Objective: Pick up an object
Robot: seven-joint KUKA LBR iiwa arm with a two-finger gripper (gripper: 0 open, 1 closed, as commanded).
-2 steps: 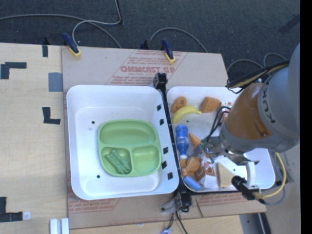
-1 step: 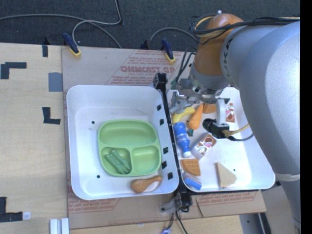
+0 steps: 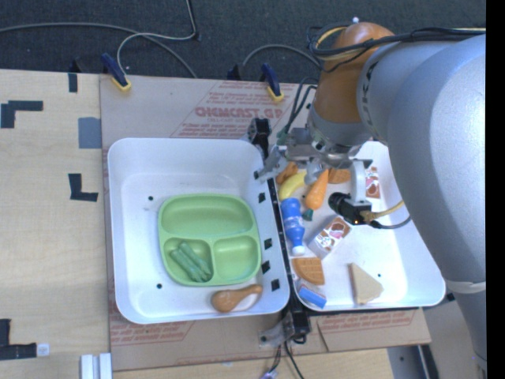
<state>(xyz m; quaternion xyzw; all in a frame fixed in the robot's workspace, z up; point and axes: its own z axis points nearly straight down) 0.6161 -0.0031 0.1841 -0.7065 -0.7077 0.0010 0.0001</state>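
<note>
Camera view looked down at a slant on both bins, so going left to right: the left bin (image 3: 126, 212) had a green tray (image 3: 209, 239) sitting in the middle, with a green bean-looking toy (image 3: 191, 260) in its 7 o'clock compartment. A drumstick (image 3: 235, 297) lay just off the tray at about 5 o'clock, touching the rim. My guess is that bin was the drop-off side.

The right bin (image 3: 410, 279) was where the clutter was. A blue bottle (image 3: 293, 223) lay along the left wall, a banana (image 3: 290, 184) and a carrot (image 3: 317, 188) were bunched at 12 o'clock, a snack packet (image 3: 331, 235) sat mid-bin, a waffle-ish piece (image 3: 309, 270) at 7 o'clock, and a tan wedge (image 3: 364, 283) at 5 o'clock.

The gripper (image 3: 308, 158) hung right over the banana/carrot pile, wrist blocking the view, so I honestly couldn't tell how the jaws stood or whether anything was between them. Looked like it was going for something in that pile, nothing visibly lifted.
</note>
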